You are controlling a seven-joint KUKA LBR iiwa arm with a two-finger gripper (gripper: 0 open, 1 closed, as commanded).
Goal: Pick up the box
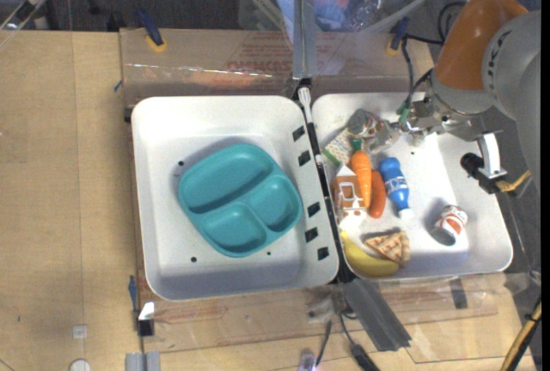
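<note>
The box point(347, 191) lies in the right bin point(481, 253), touching the carrot point(364, 173). The gripper point(404, 124) hovers farther back; its jaw state cannot be told. A descent risks grabbing the carrot instead.

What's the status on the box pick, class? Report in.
Gripper low at right bin's far edge, grip unclear. Box lies apart near the divider, untouched. Carrot pressed against box; banana just below.
</note>
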